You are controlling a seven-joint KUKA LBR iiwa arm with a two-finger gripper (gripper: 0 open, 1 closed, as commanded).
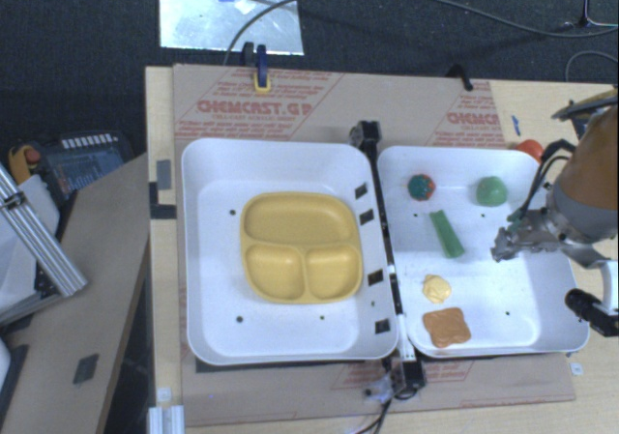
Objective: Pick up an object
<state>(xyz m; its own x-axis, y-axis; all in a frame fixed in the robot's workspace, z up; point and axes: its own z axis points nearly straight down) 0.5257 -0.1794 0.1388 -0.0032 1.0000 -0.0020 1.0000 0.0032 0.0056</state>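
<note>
Beside claw [503, 246], near-upright green stick [446, 233]

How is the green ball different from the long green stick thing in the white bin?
The green ball is round, while the green stick is long and thin. The ball looks a paler green; the stick is brighter. The ball sits near the far edge of the right bin, and the stick lies nearer the middle, slanting. Both are green and lie loose on the bin's floor, apart from each other and from the gripper.
</note>
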